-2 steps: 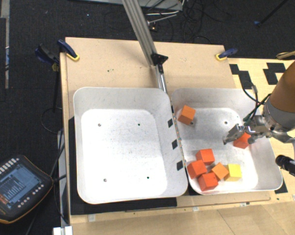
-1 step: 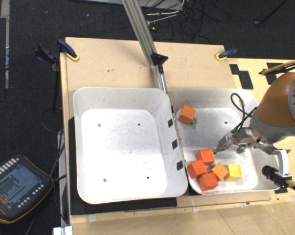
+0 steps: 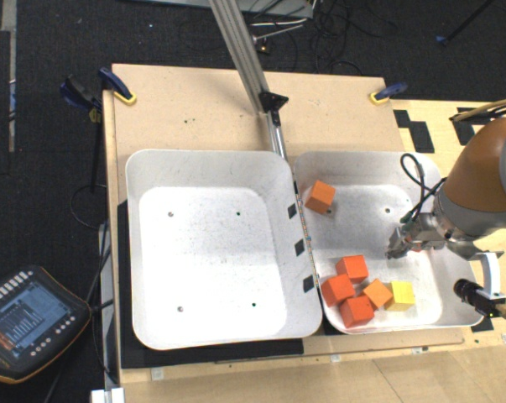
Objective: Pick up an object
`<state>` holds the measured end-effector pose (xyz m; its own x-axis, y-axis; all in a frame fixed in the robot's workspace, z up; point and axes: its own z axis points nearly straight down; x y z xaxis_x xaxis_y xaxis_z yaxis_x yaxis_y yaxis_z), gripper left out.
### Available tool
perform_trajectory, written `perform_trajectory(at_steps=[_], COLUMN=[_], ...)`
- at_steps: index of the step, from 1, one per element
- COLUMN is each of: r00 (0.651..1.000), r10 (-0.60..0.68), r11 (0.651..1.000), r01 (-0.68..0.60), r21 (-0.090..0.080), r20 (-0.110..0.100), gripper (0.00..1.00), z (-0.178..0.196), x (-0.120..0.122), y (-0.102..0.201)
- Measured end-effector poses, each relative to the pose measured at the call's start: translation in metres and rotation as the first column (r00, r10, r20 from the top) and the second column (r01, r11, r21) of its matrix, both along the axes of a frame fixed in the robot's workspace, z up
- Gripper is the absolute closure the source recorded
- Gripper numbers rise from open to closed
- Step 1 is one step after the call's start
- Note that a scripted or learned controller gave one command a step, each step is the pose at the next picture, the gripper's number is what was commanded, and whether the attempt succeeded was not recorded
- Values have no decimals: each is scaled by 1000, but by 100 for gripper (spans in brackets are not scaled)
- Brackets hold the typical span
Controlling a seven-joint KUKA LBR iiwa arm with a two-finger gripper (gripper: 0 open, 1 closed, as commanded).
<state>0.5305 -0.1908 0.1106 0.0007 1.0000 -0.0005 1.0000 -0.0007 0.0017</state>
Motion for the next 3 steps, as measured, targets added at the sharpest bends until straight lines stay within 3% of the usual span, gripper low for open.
perform_trajectory(at_steps=[2,3], r00=[1000,1000], r10=[4,3], r11=[1000,1000], r01=[-4,-3], r21=[-3,-1], r20=[6,0], gripper=[100,100], z=[123,125], x=[4,5], y=[-5,-5])
